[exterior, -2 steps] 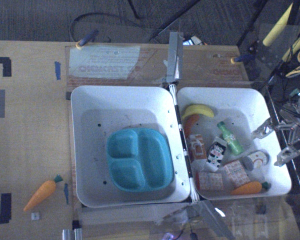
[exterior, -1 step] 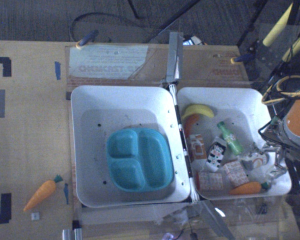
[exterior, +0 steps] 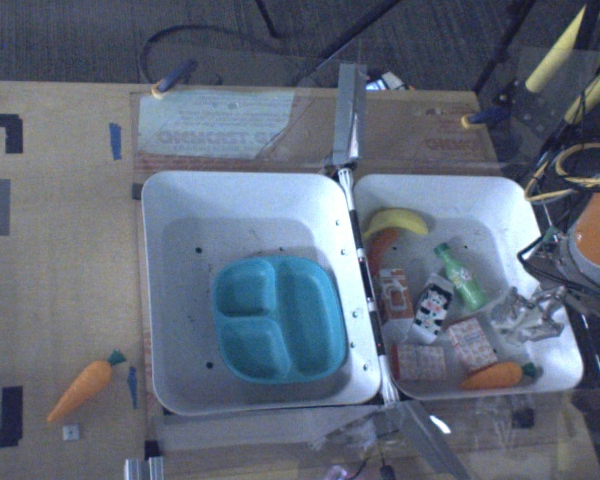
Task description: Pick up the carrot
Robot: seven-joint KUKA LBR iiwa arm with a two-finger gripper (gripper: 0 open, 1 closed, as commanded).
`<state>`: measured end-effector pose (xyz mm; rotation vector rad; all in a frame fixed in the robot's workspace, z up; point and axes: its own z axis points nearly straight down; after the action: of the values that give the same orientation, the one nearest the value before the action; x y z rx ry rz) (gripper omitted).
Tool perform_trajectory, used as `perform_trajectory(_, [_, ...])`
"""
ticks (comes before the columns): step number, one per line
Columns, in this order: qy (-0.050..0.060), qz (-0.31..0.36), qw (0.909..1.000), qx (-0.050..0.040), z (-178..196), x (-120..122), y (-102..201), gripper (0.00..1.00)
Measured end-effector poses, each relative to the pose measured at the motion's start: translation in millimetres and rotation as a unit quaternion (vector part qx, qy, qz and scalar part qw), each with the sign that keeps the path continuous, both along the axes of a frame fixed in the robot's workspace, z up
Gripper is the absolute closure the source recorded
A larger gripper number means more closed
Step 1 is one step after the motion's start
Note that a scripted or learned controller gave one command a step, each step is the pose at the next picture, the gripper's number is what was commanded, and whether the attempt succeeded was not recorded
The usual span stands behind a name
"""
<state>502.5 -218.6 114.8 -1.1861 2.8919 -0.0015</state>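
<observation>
**Trainee:** Walk me through the bench, biggest things first.

**Operator:** I've got two white bins side by side. The left bin [exterior: 170,218] carries a teal divided tray [exterior: 278,318], flat in the middle of the floor, I'd guess as a drop-off spot. The right bin [exterior: 500,193] is the cluttered one, likely the picking source.

**Trainee:** And the arm?

**Operator:** Its orange band [exterior: 592,230] sits at the right edge, and the gripper [exterior: 525,313] is low over the right side of the right bin. It's glassy and blurred from here, so I cannot tell how wide the claw stands or whether it has anything.

**Trainee:** Where's the carrot?

**Operator:** I see two. One carrot [exterior: 498,375] lies along the near wall of the right bin, just near of the gripper, apart from it as far as I can judge. A second carrot [exterior: 80,389] lies on the bench, left of the left bin. I'd take the one in the bin to be the target.

**Trainee:** Smaller items?

**Operator:** A banana [exterior: 397,222] at the far side, a green bottle [exterior: 460,276], a black-and-white carton [exterior: 434,309], two small packets [exterior: 446,350].

**Trainee:** Any readable labels?

**Operator:** None. The print on the packets and on the card beyond the bins is too faint.
</observation>
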Motion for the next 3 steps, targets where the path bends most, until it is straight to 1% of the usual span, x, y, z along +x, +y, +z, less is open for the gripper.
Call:
perform_trajectory(1, [0.005, 0.022, 0.9997, -0.0018, 129.0, 58.9, 48.9, 1.00])
perform_trajectory(2, [0.005, 0.021, 0.9998, -0.0018, 128.9, 58.5, 47.8, 0.00])
perform_trajectory(3, [0.006, -0.052, 0.9986, -0.0014, 11.1, -6.6, -4.4, 0.00])
